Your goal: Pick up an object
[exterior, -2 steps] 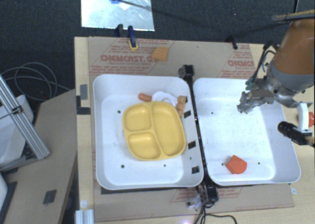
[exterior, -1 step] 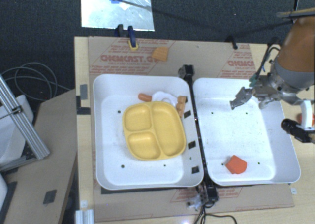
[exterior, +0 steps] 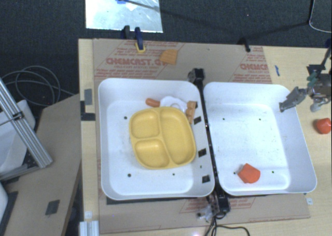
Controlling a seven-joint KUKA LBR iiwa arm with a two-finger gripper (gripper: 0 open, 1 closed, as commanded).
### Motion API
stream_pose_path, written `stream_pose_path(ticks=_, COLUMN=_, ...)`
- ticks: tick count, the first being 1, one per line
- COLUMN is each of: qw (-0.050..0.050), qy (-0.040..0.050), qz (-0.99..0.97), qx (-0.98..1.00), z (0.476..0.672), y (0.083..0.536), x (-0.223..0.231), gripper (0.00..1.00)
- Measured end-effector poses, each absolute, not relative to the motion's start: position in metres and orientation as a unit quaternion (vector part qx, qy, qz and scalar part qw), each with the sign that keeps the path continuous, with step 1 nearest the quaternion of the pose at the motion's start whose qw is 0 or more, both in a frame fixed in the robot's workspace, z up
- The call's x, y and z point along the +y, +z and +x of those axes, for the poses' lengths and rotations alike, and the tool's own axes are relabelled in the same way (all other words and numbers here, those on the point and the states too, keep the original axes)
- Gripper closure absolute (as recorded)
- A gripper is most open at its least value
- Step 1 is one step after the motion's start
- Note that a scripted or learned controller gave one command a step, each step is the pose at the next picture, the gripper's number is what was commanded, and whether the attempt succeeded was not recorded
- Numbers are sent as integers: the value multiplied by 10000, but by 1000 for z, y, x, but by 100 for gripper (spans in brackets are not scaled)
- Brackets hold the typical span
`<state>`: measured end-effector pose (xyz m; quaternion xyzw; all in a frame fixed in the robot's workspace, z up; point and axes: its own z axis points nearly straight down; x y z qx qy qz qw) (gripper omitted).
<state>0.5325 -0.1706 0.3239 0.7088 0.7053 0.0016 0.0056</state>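
An orange block (exterior: 249, 173) lies in the right bin (exterior: 259, 126), near its front edge. In the left bin (exterior: 111, 126) a yellow divided plate (exterior: 162, 137) takes up the middle. Behind that plate lie a small orange piece (exterior: 152, 102), a white item (exterior: 173, 102) and a small brown piece (exterior: 191, 109). My gripper (exterior: 302, 104) hangs over the right bin's far right rim, open, with nothing between its fingers. It is well behind and to the right of the orange block.
Another orange item (exterior: 322, 125) rests on the bench just right of the right bin. A tan block (exterior: 168, 56) sits on the cardboard behind the left bin, near a blue and yellow clamp (exterior: 138, 40). Black clips hold the seam between the bins.
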Motion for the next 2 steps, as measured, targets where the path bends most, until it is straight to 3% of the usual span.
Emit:
stream_pose_path(ticks=1, qw=39, qy=18, qz=7054, qx=7088, z=535, y=330, x=-166, gripper=100)
stream_pose_path(ticks=2, qw=101, qy=47, qz=7065, qx=7077, z=485, y=530, x=-191, gripper=100)
